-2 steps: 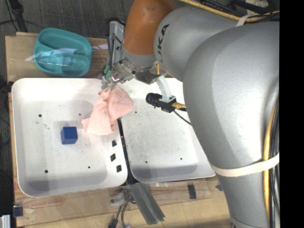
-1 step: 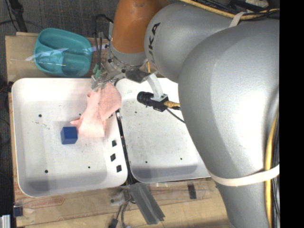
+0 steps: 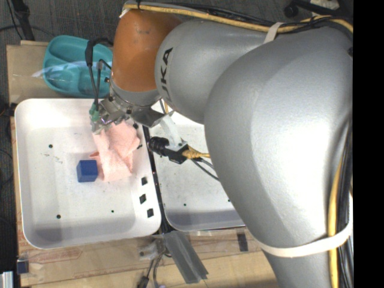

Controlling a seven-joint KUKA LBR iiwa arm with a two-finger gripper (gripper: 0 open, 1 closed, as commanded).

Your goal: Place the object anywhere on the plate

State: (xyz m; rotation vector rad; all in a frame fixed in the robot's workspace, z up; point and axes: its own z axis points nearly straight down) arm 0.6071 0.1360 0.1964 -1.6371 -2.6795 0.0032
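Whether the gripper (image 3: 103,117) is parted or closed you cannot tell; its tip is sitting low over the far part of the left bin (image 3: 36,221), and the wrist above is hiding it from you. Nearest you, the grey arm (image 3: 270,131) is bulking across the right side and covering most of the right bin (image 3: 192,218). In the left bin a blue block (image 3: 87,171) is lying on the white floor, about midway across. A pink crumpled piece (image 3: 118,152) is lying just beside the block's right and reaching up to the gripper's tip; you cannot tell if it is being gripped or only touched. A small orange scrap (image 3: 94,155) is showing at the pink piece's left edge, just above the block. A black connector (image 3: 165,147) with its cable is hanging over the wall between the bins. Further back, the orange band (image 3: 139,47) is standing above the wrist, and a teal object (image 3: 69,65) is resting on the bench beyond the left bin.
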